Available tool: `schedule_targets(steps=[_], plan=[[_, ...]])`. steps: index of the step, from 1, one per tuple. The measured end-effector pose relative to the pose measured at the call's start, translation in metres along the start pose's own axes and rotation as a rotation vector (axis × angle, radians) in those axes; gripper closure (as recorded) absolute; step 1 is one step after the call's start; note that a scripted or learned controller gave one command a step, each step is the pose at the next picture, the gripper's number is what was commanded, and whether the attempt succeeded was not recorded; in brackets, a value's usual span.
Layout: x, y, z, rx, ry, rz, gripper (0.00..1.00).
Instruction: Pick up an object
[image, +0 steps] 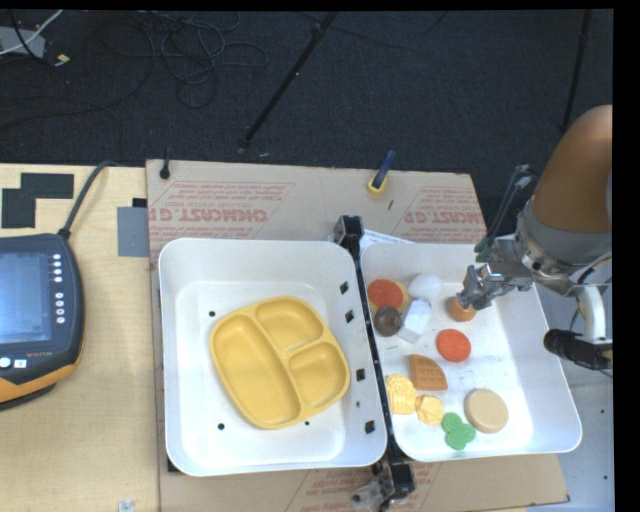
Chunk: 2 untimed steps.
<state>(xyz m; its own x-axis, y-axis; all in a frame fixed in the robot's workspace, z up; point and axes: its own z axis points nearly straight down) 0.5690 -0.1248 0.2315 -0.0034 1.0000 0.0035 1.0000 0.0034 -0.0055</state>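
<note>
Nearest us, at the right bin's (560, 420) front edge, we saw a green piece (458, 431) beside a tan round disc (486, 410), with yellow bits (402, 393) and a brown wedge (428, 373) just behind. Farther back lay a red-orange ball (454, 346), a white lump (425, 287) and a second orange ball (385, 293). Our gripper (470, 297) sat low over a small orange object (461, 309), touching it; we could not tell how it was set. A yellow divided tray (280, 360) lay in the left bin (190, 300).
</note>
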Motion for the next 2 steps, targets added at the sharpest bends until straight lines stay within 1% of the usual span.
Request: schedule_targets(steps=[1, 2], plan=[[0.054, -0.023, -0.005, 0.001, 0.000, 0.000, 1.00], [0.096, -0.046, 0.006, 0.003, -0.001, 0.001, 1.00]])
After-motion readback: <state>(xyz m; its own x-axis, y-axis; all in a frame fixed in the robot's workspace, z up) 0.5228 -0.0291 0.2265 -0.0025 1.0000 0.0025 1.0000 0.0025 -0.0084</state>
